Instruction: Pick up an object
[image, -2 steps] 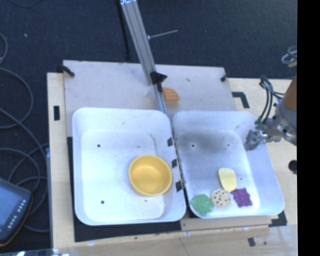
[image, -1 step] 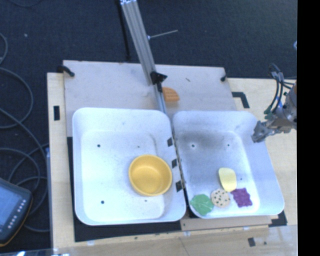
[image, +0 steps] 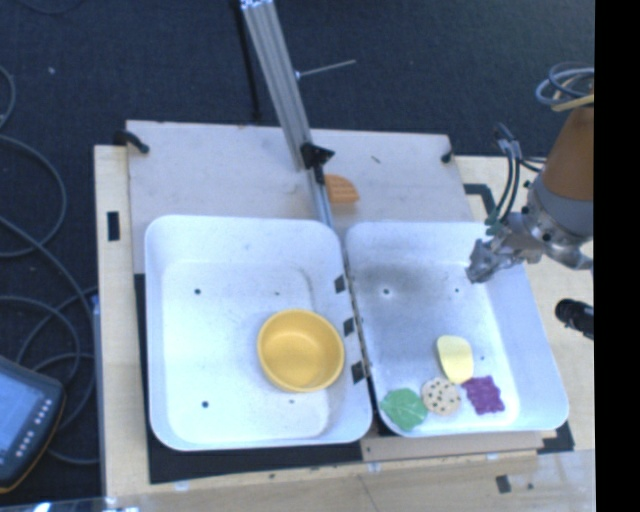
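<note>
In the camera view, 2 white bins are seen side by side on the bench. The left bin (image: 175, 290) carries a yellow bowl (image: 300, 349) near the middle of its front half, close to the right wall. The right bin (image: 420, 290) carries 4 small flat pieces clustered in its front part: a pale yellow piece (image: 455, 357), a purple piece (image: 485, 394) just beside it toward the front right corner, a tan speckled cookie (image: 440, 396) touching or nearly touching the yellow piece, and a green piece (image: 404, 408) at the front left corner. An orange object (image: 341, 190) lies on the bench behind the bins.

The gripper (image: 483, 263) is placed over the right bin's right rear part, well apart from the cluster. Nothing is seen between its tips, and whether it is wide or narrow cannot be told.

The 4 pieces are judged to be light, low-lying toy foods, probably stiff and somewhat slippery. Being thin, each would best be taken across its narrow width, from above. The pale yellow piece is judged the easiest target, since its rear edge is free of neighbours. The bowl is judged light and rigid, best taken at its rim.
</note>
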